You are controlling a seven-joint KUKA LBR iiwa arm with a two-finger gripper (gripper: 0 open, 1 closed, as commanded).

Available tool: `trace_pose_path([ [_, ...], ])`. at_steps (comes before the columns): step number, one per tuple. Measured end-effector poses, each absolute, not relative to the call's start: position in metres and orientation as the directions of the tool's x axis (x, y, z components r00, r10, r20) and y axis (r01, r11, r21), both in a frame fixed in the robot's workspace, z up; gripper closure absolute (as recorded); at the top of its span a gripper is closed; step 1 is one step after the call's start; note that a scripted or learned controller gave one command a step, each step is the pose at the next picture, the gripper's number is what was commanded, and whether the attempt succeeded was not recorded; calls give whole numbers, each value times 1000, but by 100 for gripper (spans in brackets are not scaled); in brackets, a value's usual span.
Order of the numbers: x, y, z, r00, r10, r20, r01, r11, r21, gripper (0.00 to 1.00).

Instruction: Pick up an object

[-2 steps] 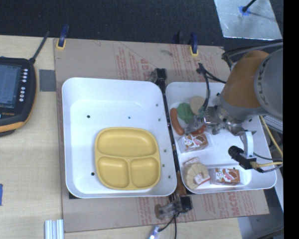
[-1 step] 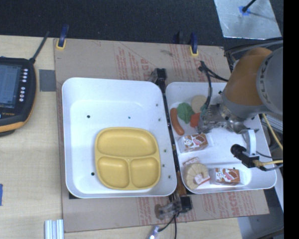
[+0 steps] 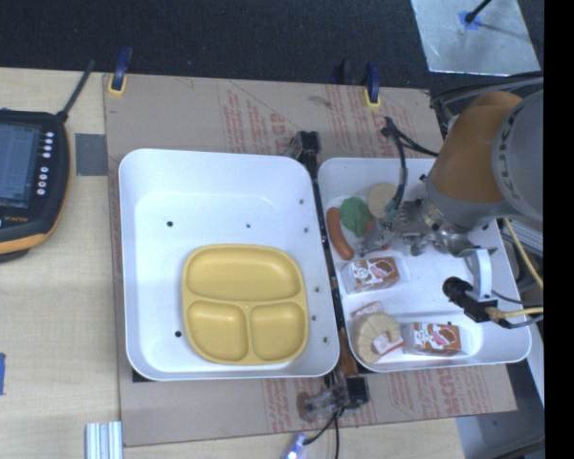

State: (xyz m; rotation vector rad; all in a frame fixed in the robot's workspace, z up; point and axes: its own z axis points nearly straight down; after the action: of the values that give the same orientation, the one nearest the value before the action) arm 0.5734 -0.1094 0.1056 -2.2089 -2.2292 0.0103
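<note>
Camera view. The arm (image 3: 478, 161) enters from the right of the frame and bends over the right bin (image 3: 517, 350), its gripper (image 3: 402, 220) low over the bin's upper left part. Whether the fingers are spread or closed cannot be told here, and nothing shows between them.

The step in hand appears to be the approach to a grasp. The likeliest target is the sausage (image 3: 340, 233), lying at the bin's left wall beside a green item (image 3: 357, 215). Its long axis runs from upper left to lower right, close to vertical in the frame.

The next move would call for fingers set across that axis, clear of the wall.

Packets (image 3: 375, 274) lie lower. The left bin (image 3: 143, 256) holds a yellow tray (image 3: 244, 304).
</note>
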Motion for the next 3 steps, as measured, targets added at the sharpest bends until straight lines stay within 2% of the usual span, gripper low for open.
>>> trace_pose_path([
  [1, 622, -105, 92, -6, 1000, -1, 1000, 6, -4, 0],
  [2, 622, -106, 102, -8, 1000, -2, 1000, 8, -5, 100],
  [3, 622, -106, 102, -9, 1000, -2, 1000, 9, -5, 0],
])
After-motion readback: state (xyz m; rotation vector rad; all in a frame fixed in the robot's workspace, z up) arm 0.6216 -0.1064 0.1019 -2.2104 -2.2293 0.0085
